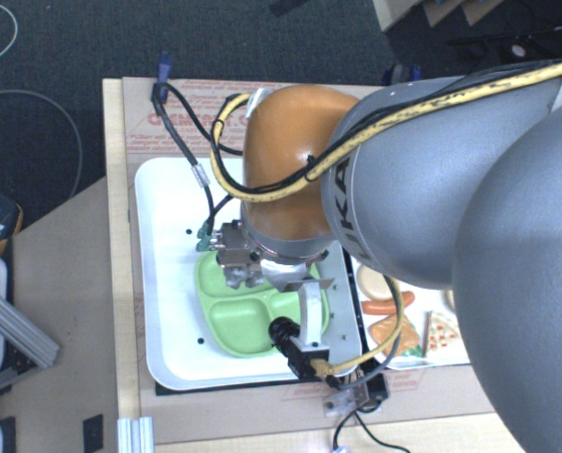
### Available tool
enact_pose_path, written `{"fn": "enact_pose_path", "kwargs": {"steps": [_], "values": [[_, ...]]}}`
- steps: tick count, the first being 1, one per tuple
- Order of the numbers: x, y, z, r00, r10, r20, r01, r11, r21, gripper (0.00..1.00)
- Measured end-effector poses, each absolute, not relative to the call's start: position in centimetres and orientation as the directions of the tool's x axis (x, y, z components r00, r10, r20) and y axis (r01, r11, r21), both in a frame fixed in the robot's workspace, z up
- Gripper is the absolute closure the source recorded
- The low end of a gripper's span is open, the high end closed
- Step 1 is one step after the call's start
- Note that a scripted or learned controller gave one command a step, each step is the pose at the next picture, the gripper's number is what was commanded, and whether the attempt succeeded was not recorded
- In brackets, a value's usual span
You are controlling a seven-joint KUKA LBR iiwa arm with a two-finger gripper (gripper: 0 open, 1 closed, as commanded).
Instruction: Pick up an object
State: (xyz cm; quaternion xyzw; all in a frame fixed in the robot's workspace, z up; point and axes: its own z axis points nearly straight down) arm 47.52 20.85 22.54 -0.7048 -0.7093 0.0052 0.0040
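Observation:
A pale green divided tray (238, 324) lies in the left white bin (162, 253), toward its right side. The arm's orange band and wrist hang directly above the tray and cover its upper right part. The gripper (262, 270) points down over the tray, hidden below the wrist hardware. In the right bin (451, 355) I see an orange carrot-like piece (386, 304), a tan piece (394, 330) and a pizza-slice toy (439, 332), partly under the arm.
The grey arm covers most of the right bin and the view's right half. Black and yellow cables loop around the wrist and trail over the bins' front rim. Bare white floor of the left bin shows left of the tray.

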Motion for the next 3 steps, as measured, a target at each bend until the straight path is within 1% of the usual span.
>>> {"fn": "enact_pose_path", "kwargs": {"steps": [1, 2, 3], "values": [[47.9, 20.5, 23.1, 0.001, 1.000, 0.000, 1.000, -0.001, -0.002, 0.00], [50.2, 22.5, 18.6, -0.001, 1.000, -0.001, 1.000, 0.001, -0.005, 0.00], [50.2, 22.5, 19.9, 0.001, 1.000, 0.000, 1.000, -0.001, -0.002, 1.00]]}}
